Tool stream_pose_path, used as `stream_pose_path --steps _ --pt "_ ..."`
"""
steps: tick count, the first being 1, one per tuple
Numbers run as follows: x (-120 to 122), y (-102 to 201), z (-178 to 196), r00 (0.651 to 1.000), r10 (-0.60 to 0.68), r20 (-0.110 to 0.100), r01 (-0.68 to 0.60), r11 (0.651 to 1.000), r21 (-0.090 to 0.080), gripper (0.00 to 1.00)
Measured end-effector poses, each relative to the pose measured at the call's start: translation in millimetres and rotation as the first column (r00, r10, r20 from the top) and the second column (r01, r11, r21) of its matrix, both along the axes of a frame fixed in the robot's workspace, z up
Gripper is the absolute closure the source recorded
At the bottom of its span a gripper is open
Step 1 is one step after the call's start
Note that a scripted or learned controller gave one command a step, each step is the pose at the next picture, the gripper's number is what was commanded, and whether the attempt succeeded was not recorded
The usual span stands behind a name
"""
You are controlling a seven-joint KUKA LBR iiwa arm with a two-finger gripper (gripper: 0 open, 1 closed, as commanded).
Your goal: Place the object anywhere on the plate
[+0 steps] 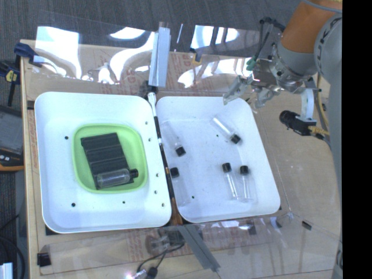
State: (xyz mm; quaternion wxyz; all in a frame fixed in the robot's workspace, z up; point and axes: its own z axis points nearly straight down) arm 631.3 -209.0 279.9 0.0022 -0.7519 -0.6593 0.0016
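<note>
Clear capped vial (pixel 115 178) on green plate (pixel 81 149)

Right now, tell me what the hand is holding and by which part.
Nothing. The hand is open over the back rim of the right bin, with no vial between its fingers. One vial already lies on the green plate.

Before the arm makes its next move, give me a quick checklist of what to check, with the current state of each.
1. Green plate sits in left bin: ok.
2. One vial already on plate, on the black block: ok.
3. Vials to pick in right bin, such as the vial near the back: ok.
4. Gripper carrying a vial: not ok, it is open and holds nothing.
5. Gripper over a target vial: not ok, it hovers at the bin's back edge.
</note>
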Motion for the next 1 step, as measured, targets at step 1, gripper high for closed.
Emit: stream_pose_path --steps 1 --pt "9.9 5.9 95.8 0.999 -0.052 0.006 0.052 0.999 -0.001 0.00"
